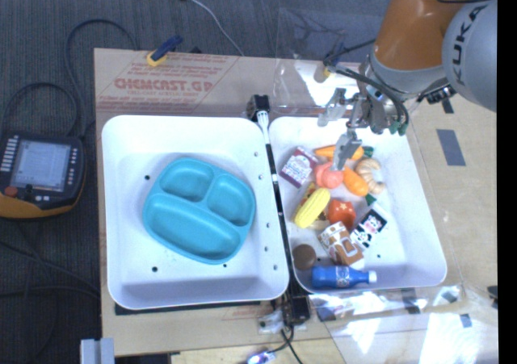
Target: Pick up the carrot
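Here, carrot (326, 151) orange, partly hidden.

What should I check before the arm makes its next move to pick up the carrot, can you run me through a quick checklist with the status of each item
1. Carrot located: ok. The carrot lies in the right bin, near its far end.
2. Gripper over the target: ok. The gripper hangs right beside the carrot.
3. Carrot between the fingers: cannot tell; the gripper covers part of it.
4. Clear space around the carrot: not ok. A pink toy and an orange toy crowd it, with the purple packet close by.
5. Left bin: ok. The blue divided plate sits in the left bin, well away from the arm.
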Robot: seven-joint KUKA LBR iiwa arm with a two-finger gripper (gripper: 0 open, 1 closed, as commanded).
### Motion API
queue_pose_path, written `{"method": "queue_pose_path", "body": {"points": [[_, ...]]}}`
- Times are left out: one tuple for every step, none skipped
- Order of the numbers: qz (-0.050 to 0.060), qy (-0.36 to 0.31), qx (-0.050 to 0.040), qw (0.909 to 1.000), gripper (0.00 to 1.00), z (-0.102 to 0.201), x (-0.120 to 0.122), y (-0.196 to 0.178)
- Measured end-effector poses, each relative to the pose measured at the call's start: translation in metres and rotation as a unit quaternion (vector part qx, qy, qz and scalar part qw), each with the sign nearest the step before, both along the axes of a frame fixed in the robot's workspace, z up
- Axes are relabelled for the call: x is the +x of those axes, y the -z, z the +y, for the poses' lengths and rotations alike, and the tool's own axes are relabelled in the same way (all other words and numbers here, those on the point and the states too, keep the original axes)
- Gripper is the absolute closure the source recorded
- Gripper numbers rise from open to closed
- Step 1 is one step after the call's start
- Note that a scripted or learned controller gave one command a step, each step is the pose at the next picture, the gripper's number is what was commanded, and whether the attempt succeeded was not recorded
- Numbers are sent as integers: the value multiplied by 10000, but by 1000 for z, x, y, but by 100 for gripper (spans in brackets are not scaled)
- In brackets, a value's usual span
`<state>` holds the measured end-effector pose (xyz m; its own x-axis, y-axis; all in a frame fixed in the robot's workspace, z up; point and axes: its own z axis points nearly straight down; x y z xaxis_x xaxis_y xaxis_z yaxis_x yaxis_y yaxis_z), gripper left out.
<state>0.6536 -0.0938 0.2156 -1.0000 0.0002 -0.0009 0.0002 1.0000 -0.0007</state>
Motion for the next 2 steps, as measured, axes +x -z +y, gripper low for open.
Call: {"method": "queue_pose_path", "body": {"points": [[42, -499, 9, 9987, 0, -43, -38, 86], [-95, 779, 31, 9969, 0, -69, -38, 116]]}}
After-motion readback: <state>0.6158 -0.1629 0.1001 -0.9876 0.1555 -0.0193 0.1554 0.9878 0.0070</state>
